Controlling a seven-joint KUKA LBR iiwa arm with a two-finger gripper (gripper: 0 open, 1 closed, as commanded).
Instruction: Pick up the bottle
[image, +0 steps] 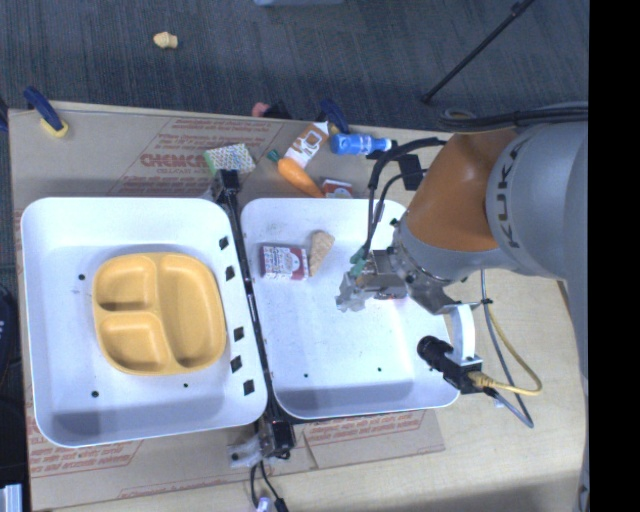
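We hover our jaws, whose opening we cannot tell, inside the right bin, while the bottle lies outside on the bench behind it, so next we must reach beyond the rim.

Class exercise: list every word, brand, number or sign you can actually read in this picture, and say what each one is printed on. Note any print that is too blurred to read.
"KUKA": on the grey arm, running sideways.
"CHEMC…": red print on the cardboard sheet behind the left bin; the rest is blurred.
Red packet in the right bin: print too small to read.
Bottle label: unreadable.
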